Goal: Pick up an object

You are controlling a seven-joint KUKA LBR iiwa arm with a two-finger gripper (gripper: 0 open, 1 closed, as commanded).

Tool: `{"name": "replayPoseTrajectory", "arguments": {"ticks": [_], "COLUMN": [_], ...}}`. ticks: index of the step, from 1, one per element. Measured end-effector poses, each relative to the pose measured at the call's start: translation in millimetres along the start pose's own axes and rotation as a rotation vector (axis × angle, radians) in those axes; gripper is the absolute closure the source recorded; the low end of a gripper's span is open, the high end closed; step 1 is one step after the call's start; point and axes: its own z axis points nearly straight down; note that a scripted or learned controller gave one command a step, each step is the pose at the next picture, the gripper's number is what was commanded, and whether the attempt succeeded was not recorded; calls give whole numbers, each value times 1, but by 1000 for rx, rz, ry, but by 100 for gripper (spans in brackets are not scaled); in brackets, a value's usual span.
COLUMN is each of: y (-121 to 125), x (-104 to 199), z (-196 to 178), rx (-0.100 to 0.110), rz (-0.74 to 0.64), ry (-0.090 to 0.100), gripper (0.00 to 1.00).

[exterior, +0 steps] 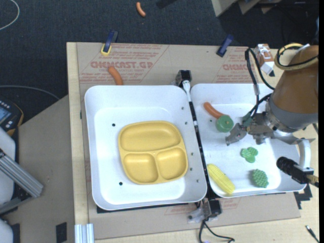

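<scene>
Gripper hanging low in the right bin, fingers spread, pinching nothing. Green round toy just at its 11 o'clock, likely the target, carrot beyond. Corn at 6 o'clock, well apart

floor: dark carpet, 12 o'clock
counter: cardboard-topped, centre
stray orange piece: on floor, 12 o'clock
cable: 10 o'clock

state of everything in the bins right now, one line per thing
yellow divided plate: upright in the left bin, compartments bare
carrot: lying in the right bin
corn cob: lying at the near edge
round green vegetable: resting, free
tool: low over the right bin, holding nothing
</scene>
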Motion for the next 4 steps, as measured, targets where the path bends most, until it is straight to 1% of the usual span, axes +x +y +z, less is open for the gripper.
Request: {"name": "replayPoseTrajectory", "arguments": {"ticks": [1, 2, 3, 4], "y": [3, 5, 5, 5], "x": [0, 9, 9, 9], "z": [-5, 55, 103, 90], "rx": [-12, -4, -9, -14], "rz": [-3, -3, -1, -1], "ry": [-2, 0, -1, -2], "gripper": [0, 0, 0, 100]}}
